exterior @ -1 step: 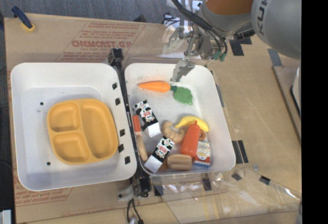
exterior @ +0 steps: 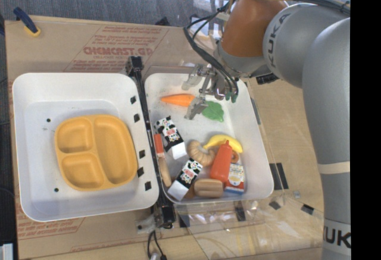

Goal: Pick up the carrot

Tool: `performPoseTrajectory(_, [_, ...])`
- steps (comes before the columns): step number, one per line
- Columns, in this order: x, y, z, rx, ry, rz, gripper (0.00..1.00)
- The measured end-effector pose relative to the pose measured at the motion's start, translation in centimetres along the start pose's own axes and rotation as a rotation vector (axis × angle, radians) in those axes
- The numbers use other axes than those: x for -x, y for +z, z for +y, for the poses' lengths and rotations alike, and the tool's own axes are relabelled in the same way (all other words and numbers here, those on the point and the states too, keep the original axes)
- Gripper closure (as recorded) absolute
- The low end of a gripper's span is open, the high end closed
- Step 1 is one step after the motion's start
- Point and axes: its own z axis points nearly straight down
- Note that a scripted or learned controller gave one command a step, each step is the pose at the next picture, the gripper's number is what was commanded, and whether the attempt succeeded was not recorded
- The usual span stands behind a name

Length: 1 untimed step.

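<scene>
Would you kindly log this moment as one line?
gripper: above right bin, beside carrot | carrot: lying in bin, not grasped | tray: left bin

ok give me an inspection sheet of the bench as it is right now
surface: bench covered with brown printed cardboard, bearing two white bins side by side
job's things: carrot lies flat in the upper part of the right bin, not lifted
clutter: green leafy piece beside the carrot; two milk cartons, banana, red ketchup bottle, bread roll piled in the lower part; yellow divided plate in the left bin
grippers: gripper low over the right bin, just right of the carrot
cables: black cables loop beside the wrist
surroundings: blue and yellow clamp at the cardboard's far left corner
</scene>
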Motion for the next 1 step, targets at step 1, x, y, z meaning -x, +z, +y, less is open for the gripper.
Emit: performPoseTrajectory(1, [0.22, 5.67, -4.16, 0.002, 0.277, -0.01, 0.0])
